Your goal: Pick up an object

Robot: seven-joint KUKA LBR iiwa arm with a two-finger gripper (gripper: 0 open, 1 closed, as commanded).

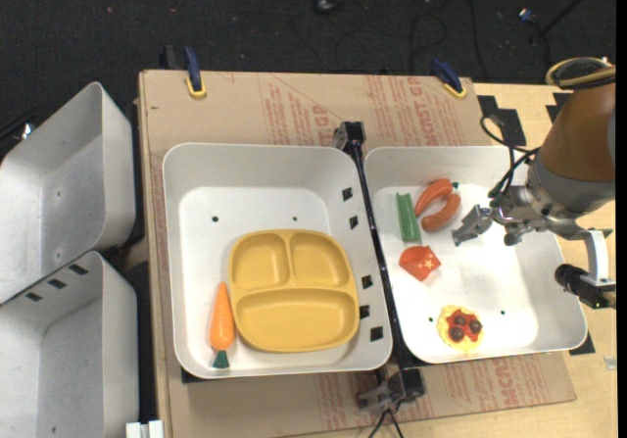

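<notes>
The two-finger gripper (474, 227) is seen spread and empty; just beside its fingertips lies a curved orange-red plastic toy sausage (437, 203), judged light, stiff, slippery, best pinched across its narrow middle.

We see two white bins (186, 260) side by side on a cardboard sheet (294, 103), and spare white tubs (59, 191) at left.
</notes>
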